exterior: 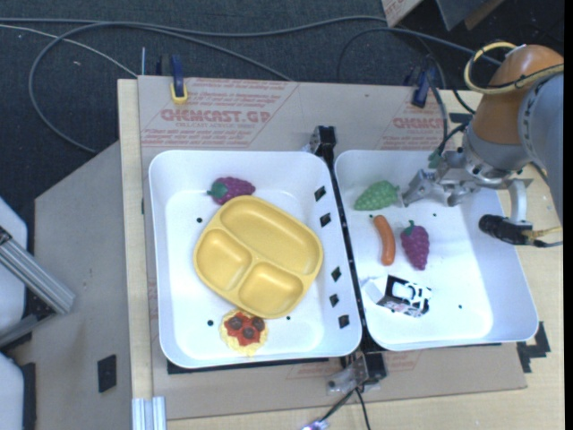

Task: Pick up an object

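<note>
Green grapes [376,194] lie nearest my gripper [423,189], low in the right bin [501,303] to reach them; whether it's released or clenched, I cannot tell

The arm [524,106] is seen reaching in from the right edge of the camera view, its grey body being cut off by the frame and its orange band lying uppermost near the top right. Below the band the wrist is angled down and leftward, and a metal mounting is carried there with cables looped around it. The gripper [417,191] is held low at the end of the wrist, pointed to the left, but whether its fingers are parted or closed cannot be made out from this slant.
</note>
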Controlling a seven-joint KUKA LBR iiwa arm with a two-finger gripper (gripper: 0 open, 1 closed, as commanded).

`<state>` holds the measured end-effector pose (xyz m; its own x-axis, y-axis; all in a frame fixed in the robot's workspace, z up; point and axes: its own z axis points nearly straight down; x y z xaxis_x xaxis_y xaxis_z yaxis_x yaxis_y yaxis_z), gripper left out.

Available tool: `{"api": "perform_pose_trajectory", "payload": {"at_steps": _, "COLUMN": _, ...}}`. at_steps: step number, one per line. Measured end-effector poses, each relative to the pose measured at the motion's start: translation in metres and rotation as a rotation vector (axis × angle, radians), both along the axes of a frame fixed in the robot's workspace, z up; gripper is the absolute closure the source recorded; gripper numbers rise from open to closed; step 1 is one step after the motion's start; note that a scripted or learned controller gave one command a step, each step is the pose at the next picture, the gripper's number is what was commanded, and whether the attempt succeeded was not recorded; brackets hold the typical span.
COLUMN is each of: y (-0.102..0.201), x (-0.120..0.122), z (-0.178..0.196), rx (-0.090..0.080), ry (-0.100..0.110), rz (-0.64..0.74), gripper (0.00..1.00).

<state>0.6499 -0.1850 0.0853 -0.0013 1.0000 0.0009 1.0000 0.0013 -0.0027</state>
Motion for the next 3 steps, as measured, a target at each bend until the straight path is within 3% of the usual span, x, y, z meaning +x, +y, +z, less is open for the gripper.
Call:
{"api": "perform_pose_trajectory", "payload": {"at_steps": 1, "y": 0.000, "x": 0.001, "z": 0.012, "rx": -0.001, "ry": -0.003, "rz": 0.001, "gripper": 1.00}}
{"api": "perform_pose_trajectory", "payload": {"at_steps": 3, "y": 0.002, "x": 0.011, "z": 0.104, "rx": -0.002, "ry": -0.009, "rz": 0.000, "gripper": 1.00}}
